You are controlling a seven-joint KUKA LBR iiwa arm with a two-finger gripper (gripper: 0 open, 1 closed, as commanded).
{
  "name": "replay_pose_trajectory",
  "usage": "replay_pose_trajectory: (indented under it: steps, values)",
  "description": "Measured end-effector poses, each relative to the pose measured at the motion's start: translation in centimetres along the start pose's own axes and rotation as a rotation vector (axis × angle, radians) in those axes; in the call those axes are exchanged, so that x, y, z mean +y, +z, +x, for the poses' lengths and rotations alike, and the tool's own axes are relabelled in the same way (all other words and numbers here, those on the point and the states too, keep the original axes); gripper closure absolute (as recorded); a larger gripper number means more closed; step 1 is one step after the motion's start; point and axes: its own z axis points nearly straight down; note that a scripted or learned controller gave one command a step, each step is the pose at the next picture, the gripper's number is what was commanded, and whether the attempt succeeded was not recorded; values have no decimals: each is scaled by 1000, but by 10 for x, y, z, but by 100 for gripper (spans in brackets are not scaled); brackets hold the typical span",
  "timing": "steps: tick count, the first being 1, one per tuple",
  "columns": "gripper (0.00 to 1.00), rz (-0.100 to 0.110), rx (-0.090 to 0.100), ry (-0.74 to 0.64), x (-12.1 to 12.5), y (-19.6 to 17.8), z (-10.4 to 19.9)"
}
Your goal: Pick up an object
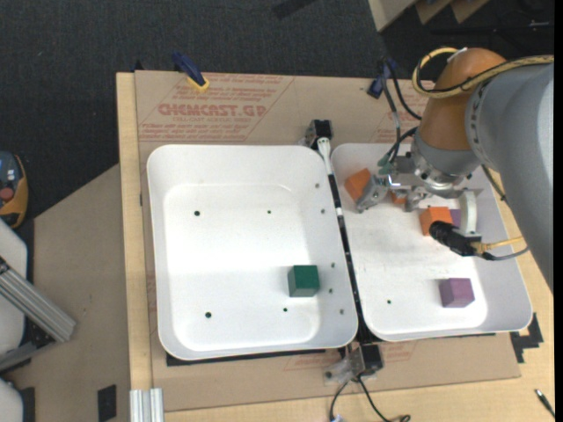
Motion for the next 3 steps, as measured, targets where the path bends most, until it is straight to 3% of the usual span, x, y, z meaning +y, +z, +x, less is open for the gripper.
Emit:
replay_pose_trajectory:
  steps: [1,3]
  values:
    - [0,34,-5,7,22,-3,2]
    - [0,31,-5,9,21,-1,3]
